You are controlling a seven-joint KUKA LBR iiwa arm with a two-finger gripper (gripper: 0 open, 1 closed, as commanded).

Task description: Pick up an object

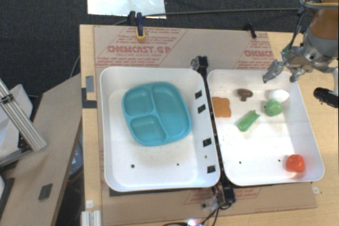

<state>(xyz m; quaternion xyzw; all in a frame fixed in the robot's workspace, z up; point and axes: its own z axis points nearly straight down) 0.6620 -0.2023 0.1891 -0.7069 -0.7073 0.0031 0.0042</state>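
My gripper hangs above the far edge of the right bin, its two fingers spread open with nothing between them. Below it in that bin lie a small brown piece, an orange flat piece, a green cylinder, a green round object with a white object just behind it, and a red-orange ball near the front right corner. The white object is closest to the gripper.
The left bin holds a teal divided plate. A black divider with clips runs between the bins. The arm's grey wrist with its orange band comes in at the upper right.
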